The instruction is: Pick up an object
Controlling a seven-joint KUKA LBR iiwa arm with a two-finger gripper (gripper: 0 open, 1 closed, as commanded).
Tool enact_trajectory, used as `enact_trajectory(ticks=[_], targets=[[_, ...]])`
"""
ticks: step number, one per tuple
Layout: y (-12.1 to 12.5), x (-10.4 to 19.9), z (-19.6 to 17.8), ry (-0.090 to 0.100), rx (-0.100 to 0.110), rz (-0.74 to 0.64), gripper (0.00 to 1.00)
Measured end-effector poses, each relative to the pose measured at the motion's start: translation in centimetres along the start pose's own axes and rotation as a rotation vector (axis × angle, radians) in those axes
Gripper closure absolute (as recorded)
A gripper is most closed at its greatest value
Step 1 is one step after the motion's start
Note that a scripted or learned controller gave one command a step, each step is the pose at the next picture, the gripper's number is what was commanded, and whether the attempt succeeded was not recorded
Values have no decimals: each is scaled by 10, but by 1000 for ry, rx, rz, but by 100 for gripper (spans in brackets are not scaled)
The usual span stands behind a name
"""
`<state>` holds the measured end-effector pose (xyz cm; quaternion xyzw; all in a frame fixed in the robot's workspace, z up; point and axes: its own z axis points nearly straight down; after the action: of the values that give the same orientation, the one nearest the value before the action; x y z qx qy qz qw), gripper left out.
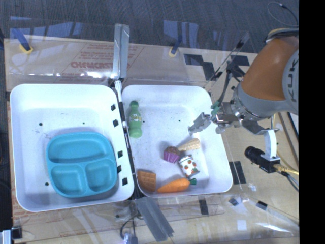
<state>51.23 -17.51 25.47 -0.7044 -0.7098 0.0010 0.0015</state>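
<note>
The right bin (167,93) holds several toy items. A green bottle (134,119) lies by its left wall. Near the middle right sit a purple cupcake (171,154), a cream-coloured cone piece (191,145) and a small white spotted carton (188,165). An orange carrot (173,186) and a brown waffle piece (147,179) lie along the front wall. My gripper (199,123) hangs over the bin's right side, just above and slightly right of the cone piece, with nothing seen in it.
The left bin (30,100) holds a blue compartment tray (80,164). A metal divider strip (121,50) runs between the bins at the back. The grey and orange arm (266,80) and cables occupy the right side of the bench.
</note>
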Motion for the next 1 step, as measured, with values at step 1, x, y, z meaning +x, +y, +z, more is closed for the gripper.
enact_trajectory(ticks=[1], targets=[[-21, 32, 155, 1, 2, 24, 0]])
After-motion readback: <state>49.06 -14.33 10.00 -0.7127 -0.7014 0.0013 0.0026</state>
